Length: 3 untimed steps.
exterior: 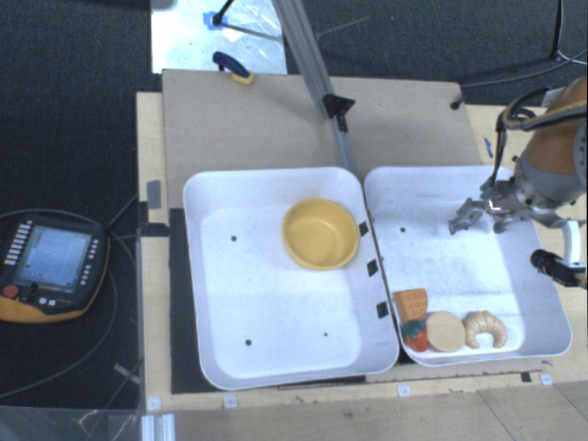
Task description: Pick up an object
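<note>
My gripper (pixel 464 217) hangs over the upper middle of the right white bin (pixel 551 338), open, with nothing between its fingers. Along that bin's front wall lie an orange block (pixel 411 301), a small red and green piece (pixel 416 334), a round beige disc (pixel 446 331) and a croissant-shaped toy (pixel 485 329). They are well below the gripper and apart from it. A yellow bowl (pixel 320 232) stands upright in the upper right part of the left white bin (pixel 211 338).
A slanted metal pole (pixel 308 49) with a black clamp ends at the bins' back edge. A teach pendant (pixel 48 266) lies on the floor at the left. A blue and yellow clamp (pixel 232 66) sits at the cardboard's far edge.
</note>
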Available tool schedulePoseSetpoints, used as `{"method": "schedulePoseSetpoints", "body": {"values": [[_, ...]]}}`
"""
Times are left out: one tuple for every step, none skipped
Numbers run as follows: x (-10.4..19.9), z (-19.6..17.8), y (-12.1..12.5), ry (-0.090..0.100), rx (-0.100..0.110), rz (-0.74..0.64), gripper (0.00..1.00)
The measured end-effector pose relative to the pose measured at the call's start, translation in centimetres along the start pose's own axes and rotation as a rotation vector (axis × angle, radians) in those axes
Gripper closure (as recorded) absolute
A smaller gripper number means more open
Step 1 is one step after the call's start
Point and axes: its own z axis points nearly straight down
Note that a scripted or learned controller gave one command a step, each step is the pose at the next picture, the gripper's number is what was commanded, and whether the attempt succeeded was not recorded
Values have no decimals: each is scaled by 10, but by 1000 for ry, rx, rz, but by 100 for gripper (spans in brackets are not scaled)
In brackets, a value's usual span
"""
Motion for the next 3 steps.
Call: {"method": "schedulePoseSetpoints", "body": {"values": [[0, 19, 0, -1, -3, -1, 0], [0, 7, 1, -2, -6, -2, 100], [9, -41, 1, -2, -8, -2, 100]]}}
